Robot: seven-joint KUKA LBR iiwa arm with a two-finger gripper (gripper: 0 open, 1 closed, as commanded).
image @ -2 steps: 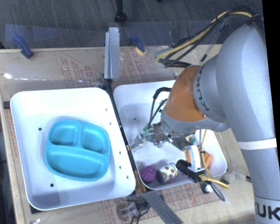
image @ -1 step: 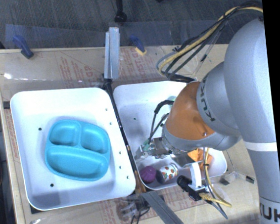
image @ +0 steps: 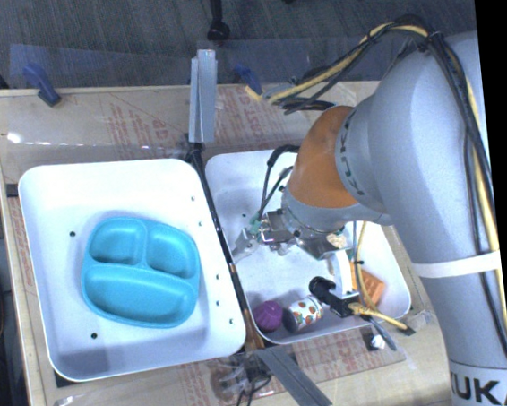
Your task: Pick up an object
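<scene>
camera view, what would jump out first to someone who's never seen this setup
The bulky grey arm with its orange band dominates the right side, bent down over the right bin. Next comes the bright blue divided tray lying in the middle of the left bin. Along the right bin's near edge sit a small purple object and a small patterned bottle beside it.

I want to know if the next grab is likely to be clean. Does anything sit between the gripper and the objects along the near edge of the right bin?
Nothing visible does. The gripper hangs over bare floor in the right bin; the purple ball and small patterned bottle lie nearer the bin's near wall, with open floor between.
</scene>
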